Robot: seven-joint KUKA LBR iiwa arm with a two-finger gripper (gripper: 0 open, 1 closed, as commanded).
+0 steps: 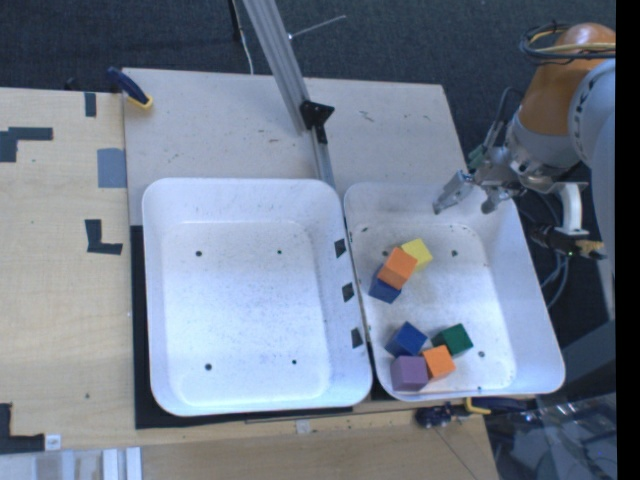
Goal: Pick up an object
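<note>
Seven small blocks lie in the right bin (520,268): an orange block (399,265) touching a yellow block (417,252) and a dark blue block (384,289) toward its far middle, and nearer, a blue block (407,339), a green block (456,339), a second orange block (438,361) and a purple block (408,372) clustered together. The jaws (468,196) hang over the bin's far right part, well apart from the blocks, spread open with nothing between them. Left of it on the desk (200,128) sits the left bin (160,208).
</note>
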